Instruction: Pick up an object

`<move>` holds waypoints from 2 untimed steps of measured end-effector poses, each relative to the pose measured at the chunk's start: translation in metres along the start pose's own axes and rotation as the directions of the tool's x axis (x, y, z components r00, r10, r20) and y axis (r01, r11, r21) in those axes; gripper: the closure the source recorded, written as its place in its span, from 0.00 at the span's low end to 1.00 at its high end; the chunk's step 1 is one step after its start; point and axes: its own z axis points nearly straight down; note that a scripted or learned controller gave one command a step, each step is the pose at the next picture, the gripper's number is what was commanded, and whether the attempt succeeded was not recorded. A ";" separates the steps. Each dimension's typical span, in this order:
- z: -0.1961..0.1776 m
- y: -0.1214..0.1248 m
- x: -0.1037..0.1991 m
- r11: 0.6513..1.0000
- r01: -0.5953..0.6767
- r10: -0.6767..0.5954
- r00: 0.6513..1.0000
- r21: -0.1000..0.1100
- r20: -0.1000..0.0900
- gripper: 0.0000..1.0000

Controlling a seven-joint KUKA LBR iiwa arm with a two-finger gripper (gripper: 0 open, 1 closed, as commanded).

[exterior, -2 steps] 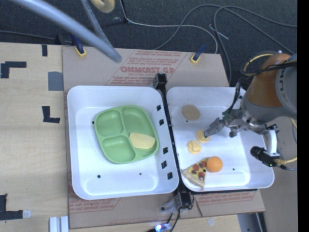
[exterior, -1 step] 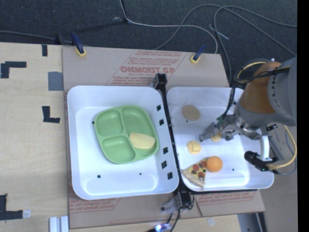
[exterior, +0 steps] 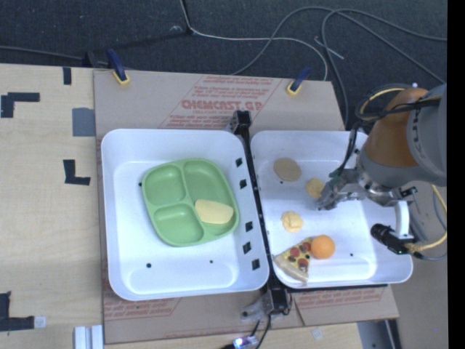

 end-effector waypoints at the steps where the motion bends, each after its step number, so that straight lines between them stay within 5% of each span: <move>1: -0.049 0.010 -0.001 1.000 0.000 0.000 1.000 0.002 -0.004 1.00; 2: -0.100 0.002 0.002 1.000 0.000 0.000 1.000 0.001 -0.004 1.00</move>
